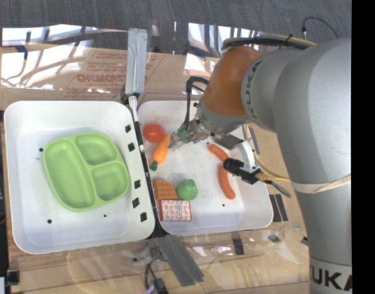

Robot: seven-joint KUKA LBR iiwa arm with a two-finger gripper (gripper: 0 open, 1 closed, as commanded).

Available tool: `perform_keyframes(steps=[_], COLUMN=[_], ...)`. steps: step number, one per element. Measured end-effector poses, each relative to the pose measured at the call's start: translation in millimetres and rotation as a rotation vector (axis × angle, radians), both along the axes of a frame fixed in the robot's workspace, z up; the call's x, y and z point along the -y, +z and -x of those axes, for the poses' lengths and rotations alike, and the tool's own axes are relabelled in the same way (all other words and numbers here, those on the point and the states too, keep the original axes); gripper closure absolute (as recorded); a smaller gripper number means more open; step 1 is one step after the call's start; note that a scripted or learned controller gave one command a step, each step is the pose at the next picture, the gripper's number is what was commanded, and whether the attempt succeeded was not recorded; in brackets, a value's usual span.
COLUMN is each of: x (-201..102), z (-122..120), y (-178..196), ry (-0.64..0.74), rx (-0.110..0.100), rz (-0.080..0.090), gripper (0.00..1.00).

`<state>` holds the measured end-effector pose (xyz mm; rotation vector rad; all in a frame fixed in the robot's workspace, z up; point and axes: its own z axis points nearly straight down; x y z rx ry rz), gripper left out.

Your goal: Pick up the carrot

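The carrot (161,151) is orange with a green stub at its lower end. It lies tilted in the right bin (257,210), close to that bin's left wall. My gripper (182,134) hangs low over the bin, just right of the carrot's upper end and very near or touching it. The grey arm with its orange band comes in from the right and covers the bin's back right part. The carrot rests on the bin floor.
A red tomato (153,132) sits just above the carrot. Two orange-red sausages (226,183) lie to the right, a green round fruit (187,189), a waffle (164,190) and a red box (175,211) below. The left bin (22,213) holds a green divided plate (86,169).
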<state>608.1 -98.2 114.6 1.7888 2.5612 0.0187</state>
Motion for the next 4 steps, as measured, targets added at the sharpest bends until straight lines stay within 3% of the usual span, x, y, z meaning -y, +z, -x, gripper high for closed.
perform_keyframes(steps=[1,2,3,4], x=[1,9,8,9], z=[0,12,34,27], y=[1,-11,-16,-17], ry=[-0.001,0.043,0.263,0.357], rx=[0.001,0.003,-0.004,-0.007], rz=[0.001,0.008,0.018,0.016], gripper=[0.00,0.00,0.00,0.00])
